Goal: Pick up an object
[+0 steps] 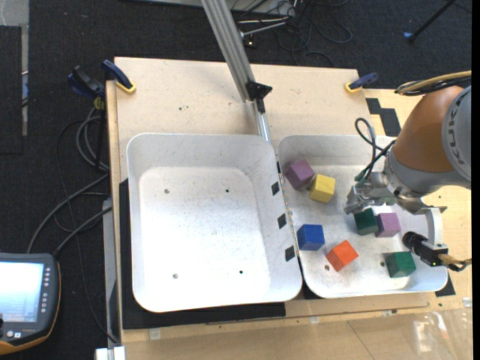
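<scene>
Gripper (365, 205) hung low over dark green cube (365, 222) beside purple cube (388, 224) in right bin (341, 142), seemingly positioned for grasp; finger state undeterminable. Left bin (139, 201) alongside.

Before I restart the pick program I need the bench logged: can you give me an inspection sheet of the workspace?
Surface: wooden bench bearing a left bin and a right bin, side by side.
Job's things: in the right bin, purple cube, yellow cube, blue cube, orange cube, green cube; dark green cube and lilac cube under the tool.
Clutter: nothing seen.
Grippers: tool low over the dark green cube; grip unclear.
Cables: loose cables left of the bench.
Surroundings: clamps at the bench corners; pendant screen lower left.
</scene>
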